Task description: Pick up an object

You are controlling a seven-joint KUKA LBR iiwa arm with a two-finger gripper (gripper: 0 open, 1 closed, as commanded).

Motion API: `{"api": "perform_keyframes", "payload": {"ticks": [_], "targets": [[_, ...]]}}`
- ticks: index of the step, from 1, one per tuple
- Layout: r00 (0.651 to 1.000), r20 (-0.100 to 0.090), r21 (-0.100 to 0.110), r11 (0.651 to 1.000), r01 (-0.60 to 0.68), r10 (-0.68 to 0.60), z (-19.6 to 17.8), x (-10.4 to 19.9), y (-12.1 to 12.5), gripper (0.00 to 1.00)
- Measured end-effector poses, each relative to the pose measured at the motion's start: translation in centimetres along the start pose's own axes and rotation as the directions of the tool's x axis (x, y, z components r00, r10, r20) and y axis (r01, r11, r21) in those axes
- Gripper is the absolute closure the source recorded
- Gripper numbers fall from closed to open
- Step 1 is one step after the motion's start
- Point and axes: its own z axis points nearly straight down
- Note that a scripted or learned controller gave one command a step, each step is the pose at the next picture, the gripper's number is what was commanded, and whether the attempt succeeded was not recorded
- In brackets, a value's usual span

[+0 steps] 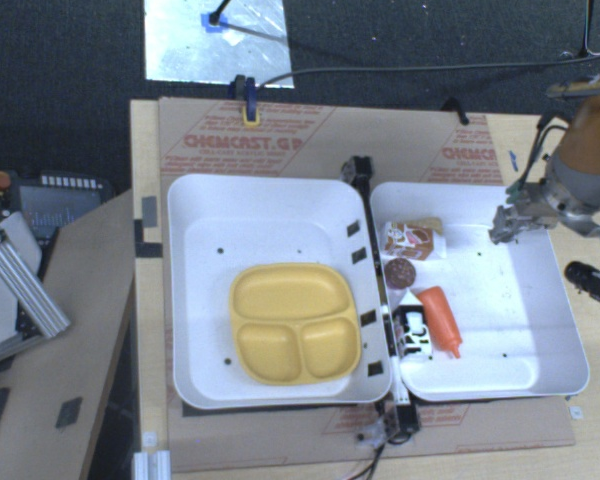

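In the right bin (500,308) several small objects lie along its left side: a white and brown packet (413,238), a dark round disc (400,272), an orange carrot-shaped piece (441,319) and a black and white item (412,330). My gripper (507,225) hangs over the right bin's upper right part, well to the right of the packet and apart from every object. Nothing shows between its fingers.
The left bin (195,228) holds a yellow three-compartment tray (294,322). A black clamp strip (372,268) runs between the two bins. The arm's orange band (590,143) and grey wrist sit at the right edge. A cable crosses behind the bins.
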Motion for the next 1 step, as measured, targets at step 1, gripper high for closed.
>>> {"api": "perform_keyframes", "payload": {"ticks": [1], "targets": [[1.000, 0.000, 0.000, 1.000, 0.001, -0.001, -4.65, 0.61, 0.42, 1.00]]}}
